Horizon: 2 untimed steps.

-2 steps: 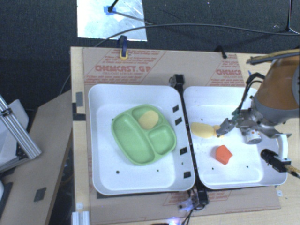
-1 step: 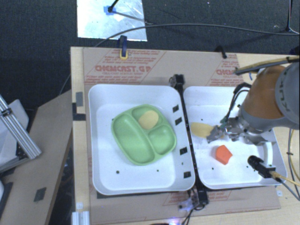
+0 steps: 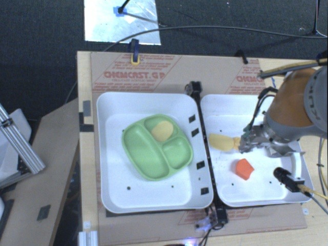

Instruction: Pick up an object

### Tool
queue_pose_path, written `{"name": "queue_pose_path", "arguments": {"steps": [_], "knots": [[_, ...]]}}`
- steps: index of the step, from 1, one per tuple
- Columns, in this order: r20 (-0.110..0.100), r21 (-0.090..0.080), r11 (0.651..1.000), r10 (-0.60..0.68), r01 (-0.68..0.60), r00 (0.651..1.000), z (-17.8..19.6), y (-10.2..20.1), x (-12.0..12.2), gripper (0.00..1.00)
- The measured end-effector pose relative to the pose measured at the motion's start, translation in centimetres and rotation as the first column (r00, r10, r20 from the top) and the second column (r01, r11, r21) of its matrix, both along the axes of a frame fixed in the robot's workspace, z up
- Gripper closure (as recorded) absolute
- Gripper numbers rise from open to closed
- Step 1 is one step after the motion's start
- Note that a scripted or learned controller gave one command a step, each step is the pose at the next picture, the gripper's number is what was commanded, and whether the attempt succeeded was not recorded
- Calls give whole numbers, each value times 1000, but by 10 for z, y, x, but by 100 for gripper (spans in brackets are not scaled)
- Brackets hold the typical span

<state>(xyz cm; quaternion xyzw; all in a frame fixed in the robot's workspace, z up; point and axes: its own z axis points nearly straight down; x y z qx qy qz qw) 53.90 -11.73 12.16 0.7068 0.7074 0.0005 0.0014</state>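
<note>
Right bin (image 3: 225,109), centre-right of frame: pale yellow piece (image 3: 221,142) lying near the divider, its right end touching or just beside the gripper (image 3: 245,143). Jaws' state: cannot tell, hidden under the wrist. Orange block (image 3: 244,168) just below, apart from both. Left bin (image 3: 113,137): green divided plate (image 3: 154,152) with a yellow item (image 3: 163,131) in its upper compartment. Likely risks: closing on the very tip of the rounded yellow piece and squeezing it out; nudging it toward the divider; lifting with nothing caught.
</note>
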Motion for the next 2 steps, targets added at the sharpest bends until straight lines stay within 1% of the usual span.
{"name": "queue_pose_path", "arguments": {"steps": [1, 2], "knots": [[5, 0, 1000, 4, -4, 1000, 64, 3, 4, 100], [4, 0, 1000, 3, -3, 1000, 114, 3, -4, 100]]}}
